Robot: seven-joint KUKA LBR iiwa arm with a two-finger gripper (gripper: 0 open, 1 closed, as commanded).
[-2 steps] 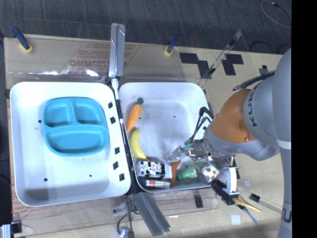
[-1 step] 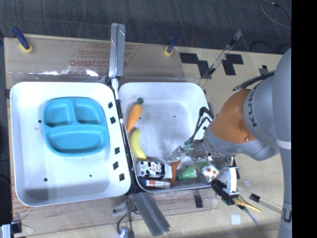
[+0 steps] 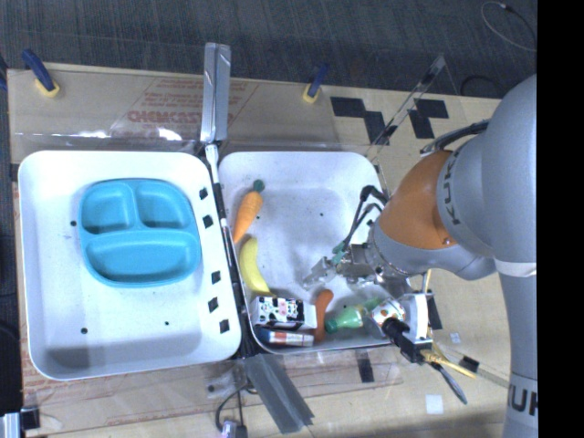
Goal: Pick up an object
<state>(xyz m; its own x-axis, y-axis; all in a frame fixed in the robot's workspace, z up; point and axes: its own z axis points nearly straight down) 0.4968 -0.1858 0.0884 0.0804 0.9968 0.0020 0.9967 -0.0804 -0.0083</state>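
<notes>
Big grey robot arm (image 3: 493, 199) w/ an orange band reaches in from the right, over the right bin (image 3: 292, 167). Its gripper (image 3: 339, 265) hangs low in the bin's middle, just above the pile of toys near the front wall. Can't tell if it's spread or pinched; too small & blurry. A carrot (image 3: 246, 211) lies by the bin's left wall, w/ a banana (image 3: 251, 265) right below it. At the front: a black & white box (image 3: 278, 310), a red marker (image 3: 287, 338), a small orange thing (image 3: 323, 312) & a green bottle (image 3: 349, 318), all close together. The left bin (image 3: 46, 245) has a blue tray (image 3: 140, 231) w/ three parts.
</notes>
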